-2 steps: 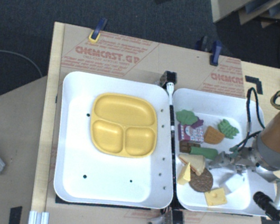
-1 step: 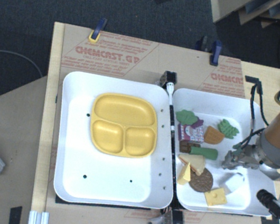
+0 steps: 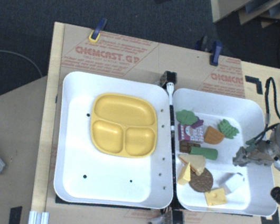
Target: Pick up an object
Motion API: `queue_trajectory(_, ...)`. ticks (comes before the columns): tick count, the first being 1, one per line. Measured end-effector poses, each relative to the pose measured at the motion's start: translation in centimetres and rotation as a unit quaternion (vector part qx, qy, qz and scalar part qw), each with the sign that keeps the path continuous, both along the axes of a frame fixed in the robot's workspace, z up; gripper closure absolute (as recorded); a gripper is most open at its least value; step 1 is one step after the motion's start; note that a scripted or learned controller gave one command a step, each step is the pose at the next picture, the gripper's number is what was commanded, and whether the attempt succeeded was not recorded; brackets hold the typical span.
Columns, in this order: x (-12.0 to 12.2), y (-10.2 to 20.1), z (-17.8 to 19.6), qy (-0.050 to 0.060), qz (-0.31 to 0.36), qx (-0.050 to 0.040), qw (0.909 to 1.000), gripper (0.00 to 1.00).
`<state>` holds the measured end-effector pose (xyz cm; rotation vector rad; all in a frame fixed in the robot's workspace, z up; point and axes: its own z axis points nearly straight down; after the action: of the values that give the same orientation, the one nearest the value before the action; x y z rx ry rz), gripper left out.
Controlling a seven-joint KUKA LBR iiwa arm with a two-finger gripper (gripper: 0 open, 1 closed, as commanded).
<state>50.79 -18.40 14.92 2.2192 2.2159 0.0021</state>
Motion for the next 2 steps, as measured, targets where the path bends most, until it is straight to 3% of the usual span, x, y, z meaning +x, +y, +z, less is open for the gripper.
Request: queue_trajectory(2,-0.5,0.5,7.8,0.0,0.001,0.0,1.0,1.0)
